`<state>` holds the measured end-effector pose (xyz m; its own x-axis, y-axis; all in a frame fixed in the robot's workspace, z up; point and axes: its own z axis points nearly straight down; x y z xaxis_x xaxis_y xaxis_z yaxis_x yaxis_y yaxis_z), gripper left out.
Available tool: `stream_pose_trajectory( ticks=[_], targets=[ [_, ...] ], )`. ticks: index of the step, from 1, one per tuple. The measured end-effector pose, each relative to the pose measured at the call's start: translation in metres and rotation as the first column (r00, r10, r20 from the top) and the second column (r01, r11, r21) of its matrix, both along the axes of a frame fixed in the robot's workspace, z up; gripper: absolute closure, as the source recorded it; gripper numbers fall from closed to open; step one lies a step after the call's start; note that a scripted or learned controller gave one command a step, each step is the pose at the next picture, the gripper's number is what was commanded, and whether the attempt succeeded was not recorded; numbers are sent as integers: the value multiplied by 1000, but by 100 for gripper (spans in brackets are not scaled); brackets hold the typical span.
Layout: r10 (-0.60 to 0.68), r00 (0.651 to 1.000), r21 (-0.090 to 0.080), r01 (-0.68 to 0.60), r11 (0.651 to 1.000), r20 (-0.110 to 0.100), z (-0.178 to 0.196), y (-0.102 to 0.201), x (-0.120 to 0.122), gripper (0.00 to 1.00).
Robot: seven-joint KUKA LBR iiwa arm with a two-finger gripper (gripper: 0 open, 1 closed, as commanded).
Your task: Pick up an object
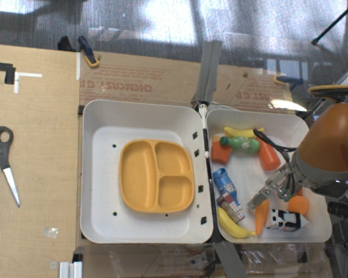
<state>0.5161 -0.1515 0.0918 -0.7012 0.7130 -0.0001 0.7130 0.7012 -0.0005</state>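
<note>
Carrot-shaped orange plastic toy lies pointing toward the near wall of the right-hand shallow white bin, its thick end just under the gripper. Whether the gripper's metal fingers stand apart or together cannot be told; nothing visibly sits between them, and contact with the carrot is unclear. Just right of the fingers rests a rounded orange toy fruit, and below that a black-and-white printed carton. Left of the fingers lies a blue and white snack packet, and at the near side a yellow plastic banana curves along beside the carrot's tip. Beyond the fingers, toward the far wall, sit a red-orange plastic pepper, a green bottle-like toy with an orange block beside it, and a second yellow banana. Well to the left, the other shallow white bin holds a yellow three-compartment plastic plate. On the wooden bench farther left lie grey-handled scissors.
</note>
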Motion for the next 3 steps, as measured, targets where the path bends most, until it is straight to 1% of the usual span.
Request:
stream_pose_trajectory(
  ticks=[1,2,3],
  targets=[
    [2,1000,-1,-2,1000,3,9,0,1,100],
    [-277,961,-1,277,961,1,117,67,-38,100],
    [-277,961,-1,277,961,1,117,66,-38,0]
  ],
)
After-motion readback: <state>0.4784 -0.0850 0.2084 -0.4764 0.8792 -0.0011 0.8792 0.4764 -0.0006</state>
